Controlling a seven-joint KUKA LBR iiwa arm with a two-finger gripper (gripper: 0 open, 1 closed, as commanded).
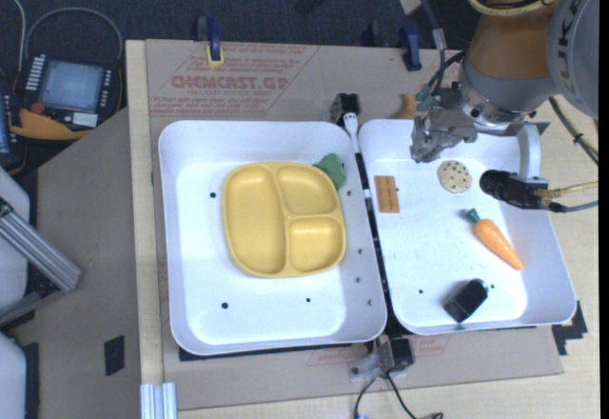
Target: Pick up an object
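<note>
While my grey arm with its orange band reaches in from the right, my two-finger gripper point(433, 149) hangs over the right white bin point(419, 298), upper-left part. Can't tell its opening or any hold. Round speckled cookie point(455, 177) lies just beside it; orange toy carrot point(496, 240) further off.

We read red print on the cardboard sheet point(238, 74) behind the bins, roughly "CHEMCAST G.P", smaller red lines above and below it too blurred to read
</note>
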